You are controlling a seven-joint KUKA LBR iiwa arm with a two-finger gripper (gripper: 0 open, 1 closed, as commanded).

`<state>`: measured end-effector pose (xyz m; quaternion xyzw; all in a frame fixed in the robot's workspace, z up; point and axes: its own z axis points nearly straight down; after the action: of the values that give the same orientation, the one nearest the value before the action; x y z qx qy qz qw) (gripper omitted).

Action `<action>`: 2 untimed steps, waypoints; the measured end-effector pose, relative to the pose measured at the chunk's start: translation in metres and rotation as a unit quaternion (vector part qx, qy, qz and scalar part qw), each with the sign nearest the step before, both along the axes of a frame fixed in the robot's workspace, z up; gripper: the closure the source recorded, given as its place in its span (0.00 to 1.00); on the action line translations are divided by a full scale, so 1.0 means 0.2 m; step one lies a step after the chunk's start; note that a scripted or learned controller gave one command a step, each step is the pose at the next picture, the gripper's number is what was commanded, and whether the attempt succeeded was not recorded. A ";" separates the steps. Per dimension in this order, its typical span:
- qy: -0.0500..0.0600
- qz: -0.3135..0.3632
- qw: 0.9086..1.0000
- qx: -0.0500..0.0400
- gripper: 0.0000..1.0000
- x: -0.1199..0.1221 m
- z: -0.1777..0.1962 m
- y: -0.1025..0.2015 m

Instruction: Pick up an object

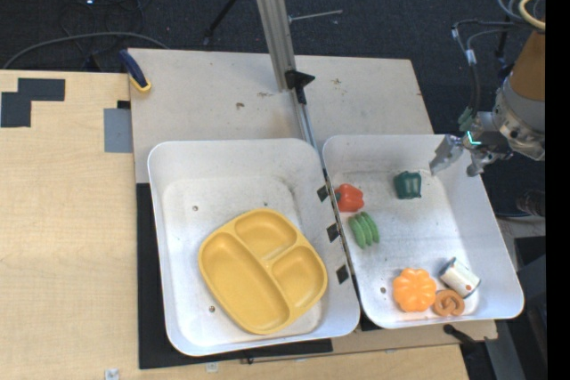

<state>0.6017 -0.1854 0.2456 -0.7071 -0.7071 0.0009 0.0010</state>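
At the frame's right edge, the gripper point(463, 157) hangs spread and empty above the right bin point(485, 218), near the dark green pepper point(408, 184), which might roll away if nudged.

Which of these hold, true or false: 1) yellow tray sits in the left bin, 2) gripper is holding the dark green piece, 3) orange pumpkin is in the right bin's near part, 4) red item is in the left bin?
1. True. The yellow divided tray lies in the left bin.
2. False. The gripper is at the right bin's far right edge, apart from the dark green piece, with nothing between its fingers.
3. True. The orange pumpkin sits near the front, beside a brown ring.
4. False. The red item is in the right bin, by the divider.
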 end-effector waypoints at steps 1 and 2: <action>-0.001 0.000 1.000 0.000 0.00 0.00 0.00 0.00; 0.002 0.001 1.000 0.001 0.00 0.02 -0.22 0.02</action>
<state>0.6053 -0.1820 0.2017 -0.7066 -0.7076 0.0020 0.0030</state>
